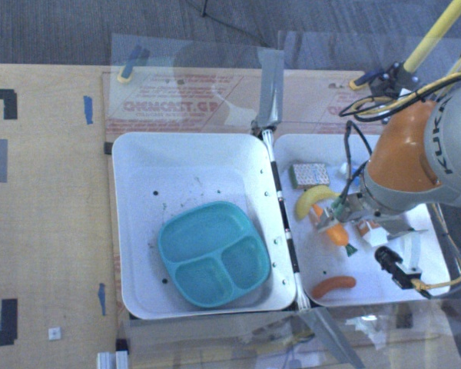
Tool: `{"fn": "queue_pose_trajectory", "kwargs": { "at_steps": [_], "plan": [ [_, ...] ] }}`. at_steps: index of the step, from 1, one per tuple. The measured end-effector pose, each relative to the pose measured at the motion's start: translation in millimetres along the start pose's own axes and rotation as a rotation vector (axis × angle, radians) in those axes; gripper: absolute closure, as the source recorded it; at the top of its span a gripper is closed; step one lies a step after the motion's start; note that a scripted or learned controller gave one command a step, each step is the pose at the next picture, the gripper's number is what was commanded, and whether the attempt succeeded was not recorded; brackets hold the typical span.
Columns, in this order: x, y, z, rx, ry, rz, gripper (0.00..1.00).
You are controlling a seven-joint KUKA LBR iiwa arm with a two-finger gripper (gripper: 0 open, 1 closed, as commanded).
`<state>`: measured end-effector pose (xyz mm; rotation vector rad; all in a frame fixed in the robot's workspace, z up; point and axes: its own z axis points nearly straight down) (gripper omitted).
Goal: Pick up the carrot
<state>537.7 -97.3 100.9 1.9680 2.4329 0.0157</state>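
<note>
Carrot (337, 235) (one) under gripper (332, 215), grip state unclear; one banana (313, 200), one sausage (334, 286) nearby.

One fixed camera looks down at a slant on both white bins (190, 151), arm (415, 160) entering from the right

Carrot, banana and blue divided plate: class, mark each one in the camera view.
carrot (337, 235), camera view, orange body.
banana (313, 200), camera view, middle of the curve.
blue divided plate (171, 246), camera view, left rim.
</note>
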Motion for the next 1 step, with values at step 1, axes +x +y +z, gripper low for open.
{"fn": "queue_pose_trajectory", "kwargs": {
  "at_steps": [1],
  "plan": [
    [99.9, 10.0, -83.7, 0.016, 0.003, 0.109, 1.00]
  ]
}}
